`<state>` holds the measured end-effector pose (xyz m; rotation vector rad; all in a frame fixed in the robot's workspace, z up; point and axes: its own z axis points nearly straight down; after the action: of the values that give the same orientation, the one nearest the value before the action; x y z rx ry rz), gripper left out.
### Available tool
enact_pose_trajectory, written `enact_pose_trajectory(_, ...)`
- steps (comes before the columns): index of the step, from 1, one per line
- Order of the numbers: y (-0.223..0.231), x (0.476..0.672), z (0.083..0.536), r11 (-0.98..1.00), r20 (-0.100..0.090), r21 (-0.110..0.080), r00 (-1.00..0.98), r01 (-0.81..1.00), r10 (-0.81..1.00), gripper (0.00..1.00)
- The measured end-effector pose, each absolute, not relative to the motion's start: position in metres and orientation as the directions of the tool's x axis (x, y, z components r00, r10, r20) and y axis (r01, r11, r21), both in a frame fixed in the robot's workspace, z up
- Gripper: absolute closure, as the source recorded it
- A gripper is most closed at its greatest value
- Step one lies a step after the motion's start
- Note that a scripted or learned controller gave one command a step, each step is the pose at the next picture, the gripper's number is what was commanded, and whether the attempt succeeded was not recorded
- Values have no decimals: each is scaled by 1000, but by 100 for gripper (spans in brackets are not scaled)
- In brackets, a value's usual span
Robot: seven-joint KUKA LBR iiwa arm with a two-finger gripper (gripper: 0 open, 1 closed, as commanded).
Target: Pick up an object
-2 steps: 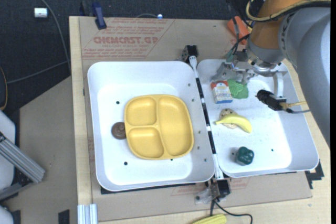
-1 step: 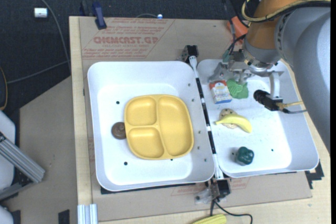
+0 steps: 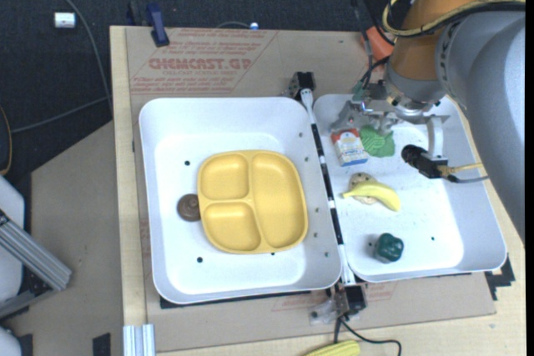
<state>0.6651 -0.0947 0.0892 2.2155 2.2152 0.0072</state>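
My pincer (image 3: 371, 119) sits low at the right bin's (image 3: 467, 250) 11 o'clock corner, above the small carton (image 3: 350, 147) and green item (image 3: 379, 144); its grip state cannot be determined.

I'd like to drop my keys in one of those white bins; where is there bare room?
Left bin: bare floor along its far edge, beyond the yellow divided plate, and a strip at the near edge. Right bin: open floor at its right, beyond the banana and dark green toy. Its far corner is crowded: gripper, small carton.
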Motion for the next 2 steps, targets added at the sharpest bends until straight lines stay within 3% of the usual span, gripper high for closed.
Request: enact_pose_trajectory(2, -102, 669, 89, 0, -2, 8, 0, 1000, 1000, 0)
